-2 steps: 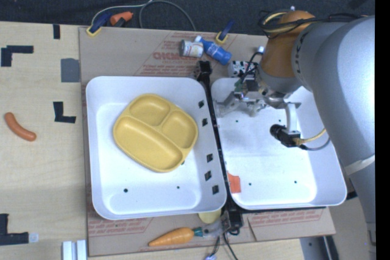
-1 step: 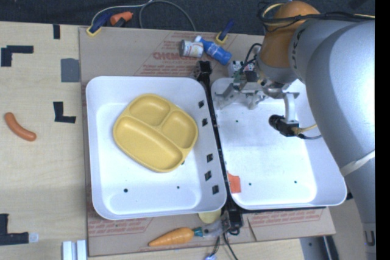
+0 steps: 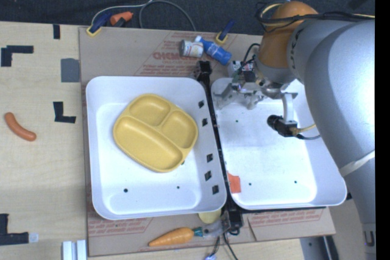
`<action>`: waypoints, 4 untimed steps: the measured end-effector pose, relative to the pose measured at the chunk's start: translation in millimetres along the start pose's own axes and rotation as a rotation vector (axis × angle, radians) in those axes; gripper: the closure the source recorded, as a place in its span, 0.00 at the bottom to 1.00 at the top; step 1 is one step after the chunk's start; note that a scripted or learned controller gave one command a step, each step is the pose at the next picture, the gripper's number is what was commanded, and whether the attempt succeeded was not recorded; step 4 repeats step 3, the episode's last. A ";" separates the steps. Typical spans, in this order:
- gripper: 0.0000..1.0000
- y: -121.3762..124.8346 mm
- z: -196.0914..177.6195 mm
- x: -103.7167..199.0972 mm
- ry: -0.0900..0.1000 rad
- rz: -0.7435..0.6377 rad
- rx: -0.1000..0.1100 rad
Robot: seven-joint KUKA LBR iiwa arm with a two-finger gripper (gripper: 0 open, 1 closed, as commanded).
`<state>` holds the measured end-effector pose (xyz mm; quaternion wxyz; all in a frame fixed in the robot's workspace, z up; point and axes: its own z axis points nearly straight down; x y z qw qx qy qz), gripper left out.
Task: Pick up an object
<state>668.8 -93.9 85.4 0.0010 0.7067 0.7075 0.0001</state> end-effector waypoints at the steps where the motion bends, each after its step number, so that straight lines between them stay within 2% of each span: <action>1: 0.00 -39.1 -1.2 -0.6 -0.001 0.001 -0.002; 2: 0.00 -6.4 0.0 0.4 0.001 0.000 0.000; 3: 0.00 -31.3 -0.9 -0.3 -0.001 0.000 -0.002; 4: 0.00 -31.3 -0.9 -0.3 -0.001 0.000 -0.002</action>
